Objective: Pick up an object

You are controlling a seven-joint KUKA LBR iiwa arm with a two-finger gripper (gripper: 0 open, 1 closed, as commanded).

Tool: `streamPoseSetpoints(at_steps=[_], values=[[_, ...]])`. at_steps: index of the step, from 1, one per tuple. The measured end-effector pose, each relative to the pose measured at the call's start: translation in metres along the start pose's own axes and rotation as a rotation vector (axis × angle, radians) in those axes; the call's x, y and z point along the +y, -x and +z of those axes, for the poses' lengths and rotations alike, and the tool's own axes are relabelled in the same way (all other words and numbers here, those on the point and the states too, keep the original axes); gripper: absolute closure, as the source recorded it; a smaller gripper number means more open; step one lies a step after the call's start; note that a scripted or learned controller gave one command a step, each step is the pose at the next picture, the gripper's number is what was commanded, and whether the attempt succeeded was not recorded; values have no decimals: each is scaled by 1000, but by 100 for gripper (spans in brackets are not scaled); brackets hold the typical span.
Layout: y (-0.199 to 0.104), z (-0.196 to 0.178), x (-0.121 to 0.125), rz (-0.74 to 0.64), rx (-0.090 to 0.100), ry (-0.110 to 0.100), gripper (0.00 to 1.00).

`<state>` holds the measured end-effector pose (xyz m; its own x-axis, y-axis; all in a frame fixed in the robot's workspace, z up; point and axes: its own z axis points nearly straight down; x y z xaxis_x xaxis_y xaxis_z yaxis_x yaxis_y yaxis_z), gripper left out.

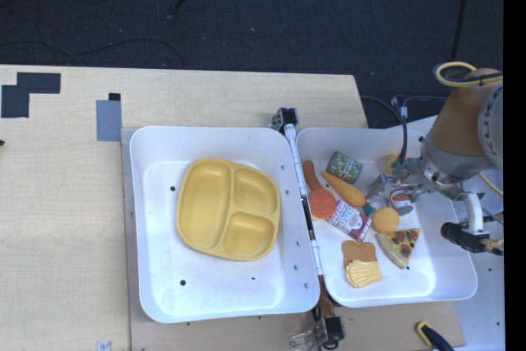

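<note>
- Over the right bin (448, 279), toward its far right side, the gripper (400, 191) is seen lowered among the toy food, with the arm (464, 127) entering from the right.
- How far the tool is opened cannot be told; nothing can be confirmed as held by it.
- Candidate objects are grouped in the right bin: a green can (344, 167), a carrot (344, 189), a red disc (322, 204), a red-and-white packet (348, 219), an orange ball (385, 219), a pizza slice (400, 244), a brown slice (358, 251) and a yellow ridged piece (363, 273).
- The gripper is judged to be positioned low and beside the orange ball and carrot because that cluster offers the nearest graspable items; no lift is judged to have been achieved yet.
- A yellow divided plate (228, 208) is laid flat in the left bin (156, 292), well apart from the tool.
- Small items directly beneath the gripper are partly covered and cannot be identified.
- The arm is cut off at the right, so its upper links cannot be assessed.
</note>
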<state>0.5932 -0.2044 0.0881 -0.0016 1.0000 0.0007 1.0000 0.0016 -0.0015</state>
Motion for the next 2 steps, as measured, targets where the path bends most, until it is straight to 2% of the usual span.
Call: streamPoseSetpoints(at_steps=[1,2], values=[[-11,0,-34,3,0,0,0],[-6,-1,-69,2,1,1,0]])
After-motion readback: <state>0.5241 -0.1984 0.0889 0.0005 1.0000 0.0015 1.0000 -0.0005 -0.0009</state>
